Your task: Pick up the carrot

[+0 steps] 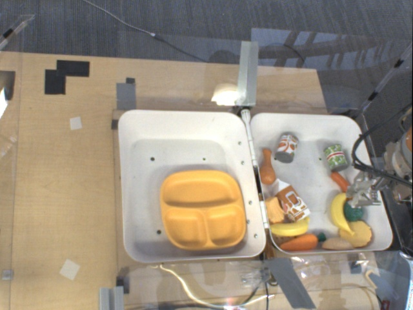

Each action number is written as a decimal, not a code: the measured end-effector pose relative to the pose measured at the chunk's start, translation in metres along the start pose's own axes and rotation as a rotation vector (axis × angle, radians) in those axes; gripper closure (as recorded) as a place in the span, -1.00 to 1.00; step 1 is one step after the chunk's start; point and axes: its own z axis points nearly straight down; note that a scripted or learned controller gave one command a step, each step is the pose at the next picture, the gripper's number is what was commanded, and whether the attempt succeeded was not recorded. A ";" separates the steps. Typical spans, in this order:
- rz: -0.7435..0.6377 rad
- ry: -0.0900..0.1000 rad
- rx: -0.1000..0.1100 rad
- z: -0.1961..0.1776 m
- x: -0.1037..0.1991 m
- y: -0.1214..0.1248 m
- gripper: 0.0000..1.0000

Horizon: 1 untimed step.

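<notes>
The carrot (pixel 299 242), orange with a green tip at its right end, lies along the front wall of the right bin (pixel 310 124), just under a yellow banana (pixel 288 228). My gripper (pixel 361 192) hangs over that bin's right side, well to the right of the carrot and further back. It hovers just above a teal item (pixel 353 212) and beside a second banana (pixel 339 212). A small orange piece (pixel 339 180) lies just to its left. Nothing can be seen held in the gripper.
The right bin also holds two cans (pixel 286 146) (pixel 333 155), a brown drumstick (pixel 267 165), a carton (pixel 293 202), a yellow lump (pixel 361 233) and a beige piece (pixel 335 243). An orange divided tray (pixel 203 208) sits in the left bin (pixel 142 173).
</notes>
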 end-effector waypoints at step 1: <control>-0.322 0.006 -0.005 0.023 -0.001 0.038 1.00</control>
